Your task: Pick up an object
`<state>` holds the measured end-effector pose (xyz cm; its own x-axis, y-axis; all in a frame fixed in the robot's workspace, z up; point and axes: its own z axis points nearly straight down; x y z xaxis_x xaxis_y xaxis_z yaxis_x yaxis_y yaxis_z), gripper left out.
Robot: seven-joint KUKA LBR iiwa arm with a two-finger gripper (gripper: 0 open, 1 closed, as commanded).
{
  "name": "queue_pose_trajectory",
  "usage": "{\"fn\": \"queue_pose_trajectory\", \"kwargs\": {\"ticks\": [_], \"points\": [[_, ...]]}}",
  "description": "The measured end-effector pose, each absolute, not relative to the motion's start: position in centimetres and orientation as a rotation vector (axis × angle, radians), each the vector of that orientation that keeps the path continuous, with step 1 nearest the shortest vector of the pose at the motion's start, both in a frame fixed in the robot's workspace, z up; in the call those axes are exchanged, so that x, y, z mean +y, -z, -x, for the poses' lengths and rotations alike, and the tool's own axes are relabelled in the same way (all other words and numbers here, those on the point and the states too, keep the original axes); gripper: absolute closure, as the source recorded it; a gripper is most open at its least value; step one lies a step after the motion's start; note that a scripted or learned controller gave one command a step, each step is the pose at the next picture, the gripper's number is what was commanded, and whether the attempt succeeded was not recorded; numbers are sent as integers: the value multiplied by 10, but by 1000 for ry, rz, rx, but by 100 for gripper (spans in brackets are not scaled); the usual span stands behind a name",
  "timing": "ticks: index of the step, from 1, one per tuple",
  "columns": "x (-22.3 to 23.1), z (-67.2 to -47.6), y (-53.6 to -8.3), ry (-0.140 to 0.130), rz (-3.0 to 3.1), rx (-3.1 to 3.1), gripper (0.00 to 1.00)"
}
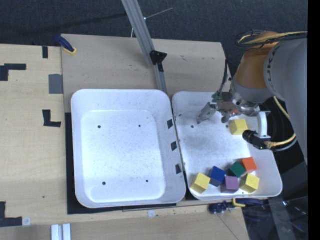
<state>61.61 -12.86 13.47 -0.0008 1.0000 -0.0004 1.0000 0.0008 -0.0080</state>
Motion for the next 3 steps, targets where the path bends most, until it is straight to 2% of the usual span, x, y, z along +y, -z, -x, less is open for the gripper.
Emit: {"fn": "queue_pose_trajectory", "kwargs": {"ticks": [1, 2, 3], "points": [[-128, -615, -88, -7, 2217, -2221, 0], [-127, -616, -101, -2, 2216, -2223, 100], [-125, -614, -144, 3, 2221, -2224, 100]]}}
